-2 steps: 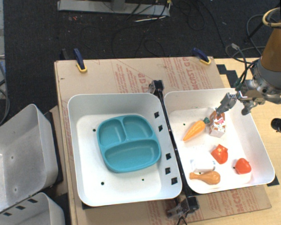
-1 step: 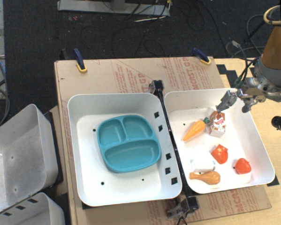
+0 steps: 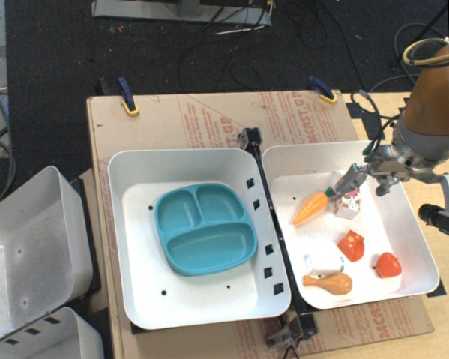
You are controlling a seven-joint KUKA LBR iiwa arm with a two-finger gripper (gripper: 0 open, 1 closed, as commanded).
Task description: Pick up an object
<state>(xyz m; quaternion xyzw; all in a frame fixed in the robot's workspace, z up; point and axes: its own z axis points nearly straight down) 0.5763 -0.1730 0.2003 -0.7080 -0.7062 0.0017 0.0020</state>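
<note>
The brown bench bears two white bins.

Red print ran across the brown board under the bins, upside down and mirrored from where I stood; I could not make out a word of it. More red lettering showed along its front edge, equally unreadable. The small carton in the right bin bore markings too small to read.

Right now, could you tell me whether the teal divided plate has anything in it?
Empty: the teal divided plate lies flat in the left bin, and all three compartments show bare teal.
</note>
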